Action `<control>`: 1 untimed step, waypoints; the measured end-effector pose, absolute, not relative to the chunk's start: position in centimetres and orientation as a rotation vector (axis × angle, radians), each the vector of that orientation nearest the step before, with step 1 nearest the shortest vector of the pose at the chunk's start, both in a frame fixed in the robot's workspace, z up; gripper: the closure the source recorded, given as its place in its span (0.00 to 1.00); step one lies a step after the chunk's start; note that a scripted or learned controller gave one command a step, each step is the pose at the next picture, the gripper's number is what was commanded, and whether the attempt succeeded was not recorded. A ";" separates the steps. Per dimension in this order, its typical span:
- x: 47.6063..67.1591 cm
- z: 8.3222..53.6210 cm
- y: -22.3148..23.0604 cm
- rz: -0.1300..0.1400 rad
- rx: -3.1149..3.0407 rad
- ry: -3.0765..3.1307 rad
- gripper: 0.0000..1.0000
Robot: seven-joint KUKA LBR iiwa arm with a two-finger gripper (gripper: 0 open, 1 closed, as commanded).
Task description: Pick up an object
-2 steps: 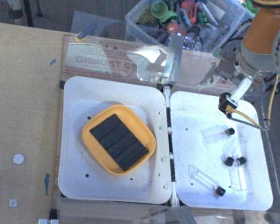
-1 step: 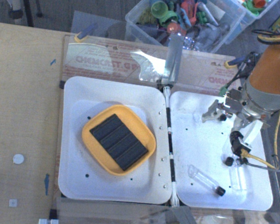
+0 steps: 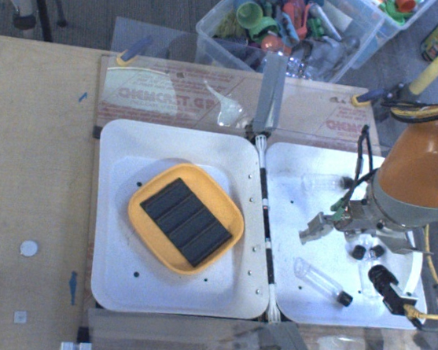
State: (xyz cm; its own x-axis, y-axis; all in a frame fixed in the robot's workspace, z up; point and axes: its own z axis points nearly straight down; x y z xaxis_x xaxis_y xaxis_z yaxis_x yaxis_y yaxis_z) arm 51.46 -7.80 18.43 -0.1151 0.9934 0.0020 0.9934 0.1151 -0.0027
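Note:
A clear plastic tube (image 3: pixel 317 277) with a black cap lies in the right bin (image 3: pixel 283 297), near its front edge. My gripper (image 3: pixel 316 226) hangs low over the middle of that bin, just above and behind the tube, pointing left. I see nothing held in it. In the left bin (image 3: pixel 104 275) rests a yellow-orange square dish (image 3: pixel 142 231) that carries a black ribbed insert (image 3: pixel 185 222); it sits turned at an angle.
A grey divider post (image 3: pixel 270 97) stands at the back between the two bins. Behind the bench is a clear crate (image 3: pixel 220 40) full of colourful toys. Bare wooden benchtop (image 3: pixel 20 185) stretches to the left of the bins.

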 end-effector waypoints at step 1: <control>55.0 28.4 -9.4 -0.002 -2.005 -2.422 0.00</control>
